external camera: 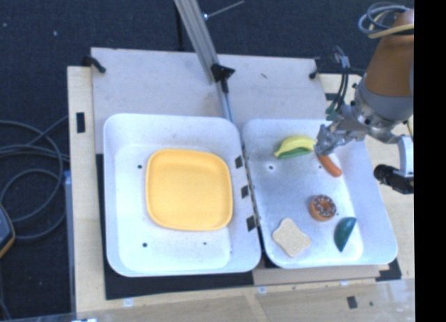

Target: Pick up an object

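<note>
Gripper (pixel 326 143) sits low over the right bin (pixel 369 181), upper part, between the banana (pixel 293 147) and the carrot (pixel 331 165). We cannot tell how it is set from this slanted view; the wrist hides the tip, and nothing is visibly held.

Task names no particular object, so we judge by nearness. The carrot is the closest candidate: it lies just beside and below the gripper, towards the near edge of the bin, its upper end touching or tucked under the tip. Long axis runs diagonally, from upper left to lower right. The banana lies just to the left, long axis near level, curving slightly.

Further off, in the lower part of the same bin: a donut (pixel 323 208), a slice of bread (pixel 290 237), a dark green leaf-shaped piece (pixel 344 233). Left bin (pixel 122 146) carries a yellow plate (pixel 189 189), well apart from the arm.

Our judgement: a grasp on the carrot would need the closing line set across that diagonal, a short shift down-right.
</note>
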You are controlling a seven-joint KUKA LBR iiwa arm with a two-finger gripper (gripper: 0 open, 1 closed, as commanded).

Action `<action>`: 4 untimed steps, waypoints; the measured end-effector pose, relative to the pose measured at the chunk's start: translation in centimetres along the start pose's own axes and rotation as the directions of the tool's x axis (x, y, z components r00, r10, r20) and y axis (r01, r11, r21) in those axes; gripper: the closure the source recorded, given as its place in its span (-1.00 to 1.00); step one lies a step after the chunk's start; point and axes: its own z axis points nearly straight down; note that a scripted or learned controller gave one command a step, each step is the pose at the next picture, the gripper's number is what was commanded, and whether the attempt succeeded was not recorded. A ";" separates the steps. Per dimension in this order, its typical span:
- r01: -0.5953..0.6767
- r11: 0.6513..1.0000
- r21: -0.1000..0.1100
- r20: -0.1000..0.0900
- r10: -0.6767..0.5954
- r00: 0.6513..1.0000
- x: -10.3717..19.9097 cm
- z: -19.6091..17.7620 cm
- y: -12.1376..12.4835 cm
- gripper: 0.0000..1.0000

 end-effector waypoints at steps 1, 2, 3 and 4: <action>0.000 1.000 -0.001 -0.001 0.000 1.000 4.7 -0.5 1.5 1.00; 0.000 1.000 0.000 0.000 0.000 1.000 9.5 0.6 2.2 1.00; 0.000 1.000 -0.001 -0.001 0.000 1.000 14.6 -0.4 2.5 1.00; 0.001 1.000 0.000 -0.001 -0.001 1.000 20.1 0.4 3.9 1.00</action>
